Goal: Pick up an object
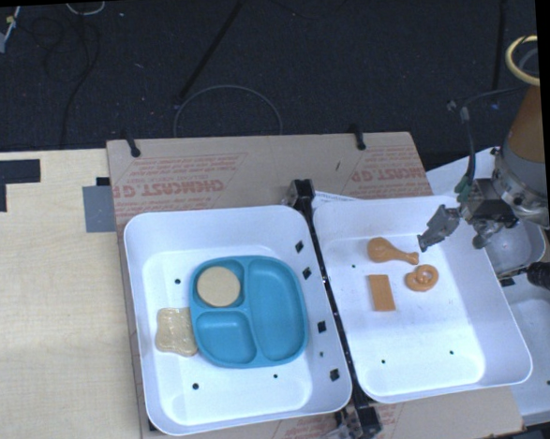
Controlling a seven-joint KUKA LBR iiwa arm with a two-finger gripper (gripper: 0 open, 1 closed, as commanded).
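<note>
Now the grey two-finger gripper (452,222) hangs over the upper right part of the right shallow white bin (492,363), and this bin serves as the landmark for all the places below. One dark finger (435,227) points to the left and down, toward the middle of the bin, and a second dark finger shows further right; between the two there is a clear gap with nothing in it, so the claw stands spread and holds nothing. Inside the bin, in its upper half, lie three small orange-brown toy foods. An orange-brown drumstick-shaped piece (391,250) lies just beside the tip of the left finger, at its left; I cannot tell if they touch. A round orange-brown piece like a small doughnut (423,278) lies below the finger, near the drumstick. A flat orange-brown rectangular piece (382,293) lies to the left of the round one, near the middle of the bin. Left of the landmark bin, touching it along a black divider, stands the left shallow white bin (166,400). It bears a blue plastic plate with three compartments (263,318), with a round tan disc (218,286) in the upper left compartment. A pale yellow bread-like piece (175,332) lies against the left edge of the plate.
</note>
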